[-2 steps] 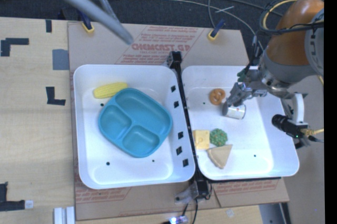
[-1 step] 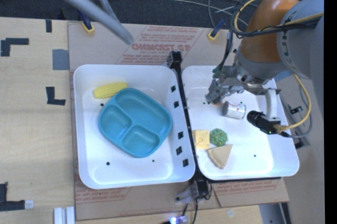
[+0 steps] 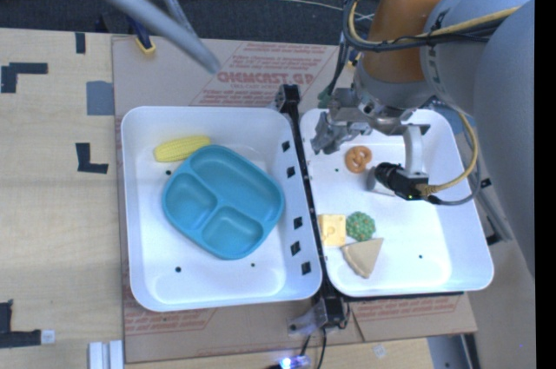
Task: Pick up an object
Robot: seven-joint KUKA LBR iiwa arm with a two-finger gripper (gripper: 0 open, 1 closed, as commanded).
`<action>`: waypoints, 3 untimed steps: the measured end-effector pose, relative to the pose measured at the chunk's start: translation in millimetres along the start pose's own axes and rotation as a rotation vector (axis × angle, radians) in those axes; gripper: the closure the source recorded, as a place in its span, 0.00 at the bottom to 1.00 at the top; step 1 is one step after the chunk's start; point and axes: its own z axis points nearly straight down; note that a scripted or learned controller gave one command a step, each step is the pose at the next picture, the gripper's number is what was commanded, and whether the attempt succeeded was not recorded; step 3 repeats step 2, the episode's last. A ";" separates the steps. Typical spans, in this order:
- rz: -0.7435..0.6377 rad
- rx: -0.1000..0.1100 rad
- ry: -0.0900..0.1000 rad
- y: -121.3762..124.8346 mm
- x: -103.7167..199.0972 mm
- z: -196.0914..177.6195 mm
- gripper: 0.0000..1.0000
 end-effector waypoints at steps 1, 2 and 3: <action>0.001 0.000 0.000 20.1 45.3 -6.9 1.00; 0.001 0.002 -0.002 39.6 99.1 9.4 1.00; 0.001 0.002 -0.002 39.6 99.1 9.4 1.00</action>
